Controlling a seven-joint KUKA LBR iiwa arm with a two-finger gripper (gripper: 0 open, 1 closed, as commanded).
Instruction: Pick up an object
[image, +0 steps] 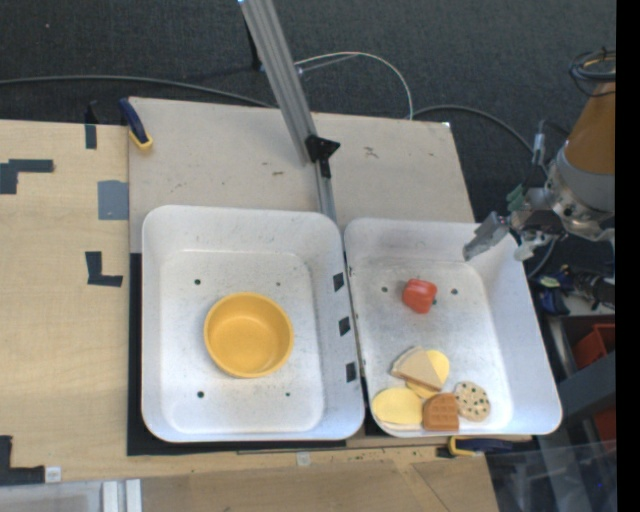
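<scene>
End effector (497, 236): at the upper right rim of the right bin (520, 300), on the grey arm (590, 170) with its orange band, reaching in from the right. Nothing is seen between its fingers; whether they are parted or closed cannot be told.

Items, near to far:

1. Cluster in the near corner of the right bin, pieces touching or overlapping: a flat yellow disc (397, 407) at left; a brown block (440, 412) beside it; a round speckled cookie (471, 401) at right; a tan wedge (420, 370) lying over a second yellow disc (436, 364) just behind.

2. Yellow bowl (248, 334), upright, in the left bin (170, 250), slightly nearer than the bin's middle. Well apart from all other pieces.

3. Small red object (419, 294), alone near the middle of the right bin, between the cluster and the end effector, touching neither.

4. Bins: two, white, shallow, side by side, scuffed with dark marks, resting on the bench (220, 150).

5. Grey metal pole (290, 90), slanting from the top edge down to the junction of the bins.

6. Blue and yellow clamp (135, 124) at the far left corner of the bench.

7. Cables (400, 85) on the dark floor beyond.
</scene>
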